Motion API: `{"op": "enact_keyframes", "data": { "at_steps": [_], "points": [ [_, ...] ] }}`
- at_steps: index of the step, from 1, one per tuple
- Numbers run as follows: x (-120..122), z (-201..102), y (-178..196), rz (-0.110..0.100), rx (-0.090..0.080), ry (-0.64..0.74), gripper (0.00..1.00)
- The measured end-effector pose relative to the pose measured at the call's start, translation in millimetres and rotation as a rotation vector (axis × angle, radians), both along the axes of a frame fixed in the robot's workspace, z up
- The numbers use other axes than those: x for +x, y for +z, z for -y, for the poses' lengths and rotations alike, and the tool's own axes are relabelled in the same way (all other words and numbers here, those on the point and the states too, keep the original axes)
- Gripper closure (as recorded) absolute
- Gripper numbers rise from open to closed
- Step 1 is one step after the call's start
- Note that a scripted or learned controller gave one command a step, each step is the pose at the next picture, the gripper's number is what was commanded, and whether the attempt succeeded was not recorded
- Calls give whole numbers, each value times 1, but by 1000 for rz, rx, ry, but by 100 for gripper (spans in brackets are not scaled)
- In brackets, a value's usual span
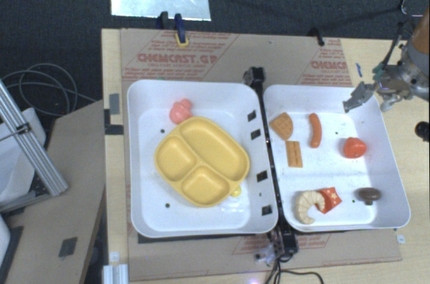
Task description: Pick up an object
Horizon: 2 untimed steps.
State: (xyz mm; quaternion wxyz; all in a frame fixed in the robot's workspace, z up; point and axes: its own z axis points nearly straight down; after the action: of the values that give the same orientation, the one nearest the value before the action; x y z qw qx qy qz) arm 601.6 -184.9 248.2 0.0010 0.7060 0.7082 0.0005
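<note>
Lying below claw (366,96): tomato (354,147)

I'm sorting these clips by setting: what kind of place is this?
Probably a robotics lab bench, not a kitchen: toy food such as a shrimp and sausage lies in a white bin, near a gripper and loose cables.

Bench (376,235) w/ two white bins (151,209)

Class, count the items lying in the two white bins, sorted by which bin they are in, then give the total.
Left bin: 3, namely yellow divided plate, pink item, small yellow item
Right bin: 7, namely waffle piece, sausage, cracker, tomato, shrimp, red packet, mushroom
Total: 10
</note>
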Motion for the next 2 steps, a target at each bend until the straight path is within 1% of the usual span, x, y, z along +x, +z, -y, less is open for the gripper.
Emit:
{"op": "enact_keyframes", "data": {
  "at_steps": [1,2],
  "points": [
    [-53,-16,-79,-10,4,-2,0],
    [11,-4,-168,0,-1,3,0]
  ]
}}
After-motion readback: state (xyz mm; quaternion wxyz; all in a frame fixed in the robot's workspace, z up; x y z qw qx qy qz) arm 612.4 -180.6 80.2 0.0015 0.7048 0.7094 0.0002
